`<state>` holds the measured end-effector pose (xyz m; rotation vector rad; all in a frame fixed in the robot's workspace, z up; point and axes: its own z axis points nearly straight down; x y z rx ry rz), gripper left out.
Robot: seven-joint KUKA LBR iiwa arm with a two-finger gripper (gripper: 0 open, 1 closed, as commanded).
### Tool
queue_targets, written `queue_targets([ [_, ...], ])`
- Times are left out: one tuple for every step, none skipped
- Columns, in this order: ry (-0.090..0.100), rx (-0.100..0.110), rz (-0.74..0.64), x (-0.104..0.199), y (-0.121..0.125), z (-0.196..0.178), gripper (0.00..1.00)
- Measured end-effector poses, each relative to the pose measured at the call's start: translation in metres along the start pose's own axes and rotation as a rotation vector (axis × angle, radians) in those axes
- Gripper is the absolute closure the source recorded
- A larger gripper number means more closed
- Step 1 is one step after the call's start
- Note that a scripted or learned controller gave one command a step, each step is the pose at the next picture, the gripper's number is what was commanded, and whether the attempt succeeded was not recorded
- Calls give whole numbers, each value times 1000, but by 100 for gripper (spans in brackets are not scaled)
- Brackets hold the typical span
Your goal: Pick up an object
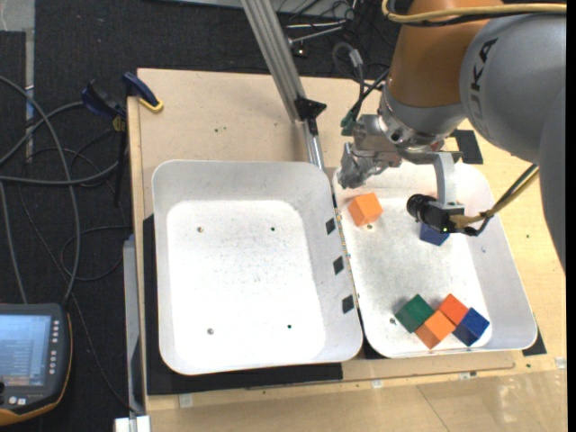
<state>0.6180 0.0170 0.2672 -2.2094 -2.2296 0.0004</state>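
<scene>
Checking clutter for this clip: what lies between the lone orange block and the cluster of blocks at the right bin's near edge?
Nothing: in the camera view, bare bin floor separates the orange block from the cluster.

On my feed the tan bench [225, 124] carries two shallow white bins; the left bin [243, 259] shows only dark specks on its floor. A blue clamp [135, 88] grips the bench's far left corner. Black cables [54, 151] loop over the dark floor to the left, and a handheld pendant [31, 358] lies at the lower left. A slanted metal rail [274, 48] runs down toward the bins.
</scene>
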Motion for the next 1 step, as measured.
queue_targets([
  [0, 0, 1, 47, -10, 9, 100],
])
